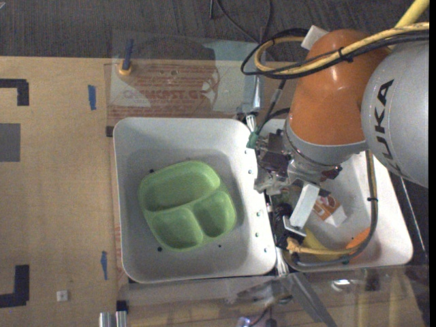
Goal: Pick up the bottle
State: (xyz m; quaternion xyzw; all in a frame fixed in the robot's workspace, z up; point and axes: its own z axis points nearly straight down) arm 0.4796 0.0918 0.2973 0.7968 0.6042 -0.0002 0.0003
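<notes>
Bottle: my best guess is the white oblong tilted in the right bin, under the wrist. Left to right: green tray in the left bin, then end effector at the bottle's 10 o'clock, grip state cannot tell. Likely light, slick plastic; I'd grab mid-body, across the width.

**What we count**

We count two white bins: left bin and right bin. One green tray with three compartments lies in the left bin. We see one arm and two blue tape marks on the worktop.
</notes>
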